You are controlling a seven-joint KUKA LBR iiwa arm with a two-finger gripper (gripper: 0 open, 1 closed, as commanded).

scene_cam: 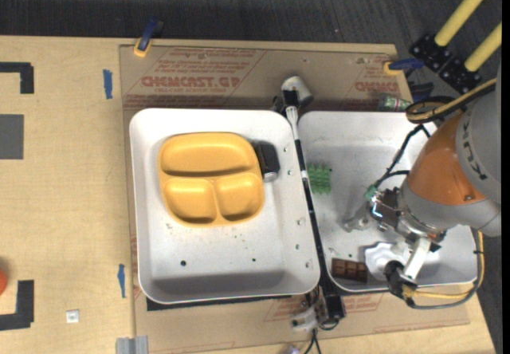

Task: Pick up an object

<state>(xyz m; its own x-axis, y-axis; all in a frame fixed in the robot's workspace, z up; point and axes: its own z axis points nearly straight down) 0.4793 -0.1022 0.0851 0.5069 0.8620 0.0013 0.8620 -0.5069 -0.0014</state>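
Now | claw [370, 213] mid right bin [351, 133], grip state unreadable | green piece [319, 178] by left wall | brown block [348, 269] in lower-left corner

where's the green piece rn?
Camera view: the green piece lies in the right bin, close to its left wall, apart from the gripper on its right and the brown block by the bin's lower-left corner.

Two white bins: left bin [207, 257], right bin [351, 145]. One yellow divided tray [212, 177]. One small black block [267, 159]. One green piece [319, 178]. One brown bar [349, 269]. Two clamps: left clamp [146, 39], right clamp [396, 66].
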